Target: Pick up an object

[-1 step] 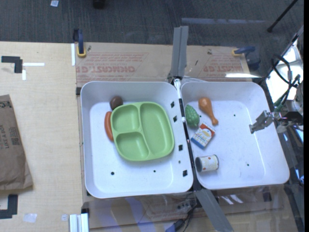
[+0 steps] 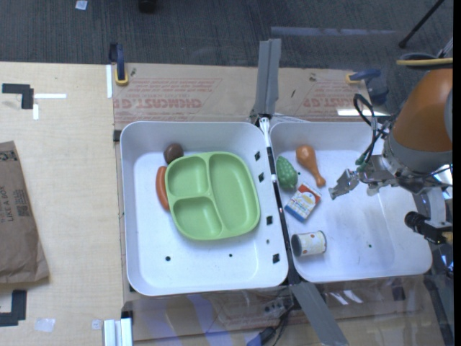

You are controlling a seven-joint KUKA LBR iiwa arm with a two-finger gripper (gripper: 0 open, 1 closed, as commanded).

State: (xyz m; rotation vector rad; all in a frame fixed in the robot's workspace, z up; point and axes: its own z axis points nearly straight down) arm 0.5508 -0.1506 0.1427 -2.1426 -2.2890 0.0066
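In the right bin (image 2: 374, 254) lie an orange drumstick-shaped toy (image 2: 310, 162), a green bumpy fruit-like piece (image 2: 287, 172), a small white, blue and red carton (image 2: 302, 202) and a pale cylindrical cup on its side (image 2: 309, 243). My gripper (image 2: 341, 187) hangs over the right bin's middle, just right of the carton and the drumstick toy and apart from both. The grey arm with its orange band (image 2: 425, 114) reaches in from the right.
The left bin (image 2: 144, 251) holds a green divided plate (image 2: 213, 194), a brown round piece (image 2: 173, 153) and an orange-red sausage shape (image 2: 162, 187) at the plate's left. A grey divider (image 2: 269, 85) stands behind the bins. A brown paper bag (image 2: 18, 215) lies far left.
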